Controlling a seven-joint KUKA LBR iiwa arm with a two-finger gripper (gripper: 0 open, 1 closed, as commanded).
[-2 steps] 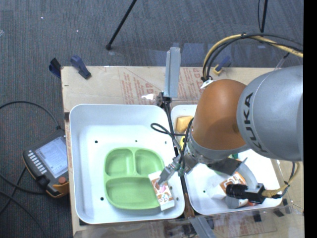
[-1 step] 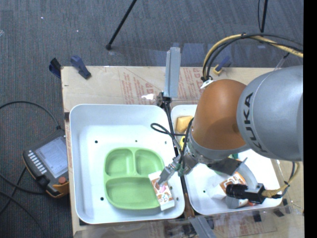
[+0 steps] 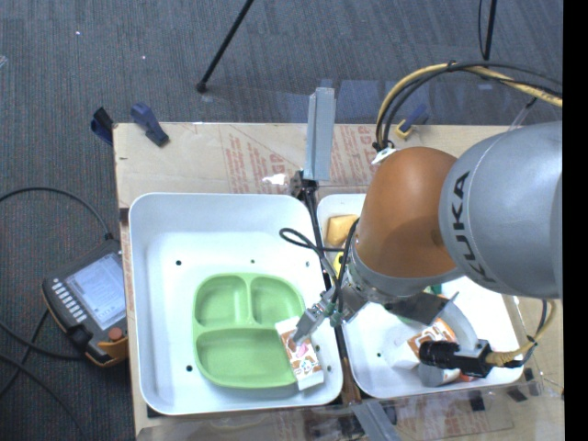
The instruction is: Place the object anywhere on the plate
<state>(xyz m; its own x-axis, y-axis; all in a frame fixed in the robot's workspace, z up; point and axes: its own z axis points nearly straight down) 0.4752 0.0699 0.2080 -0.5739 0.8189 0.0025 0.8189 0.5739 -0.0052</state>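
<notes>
A green divided plate lies in the left white bin. A small white carton with pink and brown print rests tilted on the plate's lower right corner, overhanging its rim toward the bin wall. My gripper comes down from the right and its tip meets the carton's upper end. The arm's big orange and grey wrist hides most of the gripper's body.
The right bin holds a yellow block at its far left and an orange and white packet near the front. A grey upright post stands behind the bins. A dark cable loops over the divide.
</notes>
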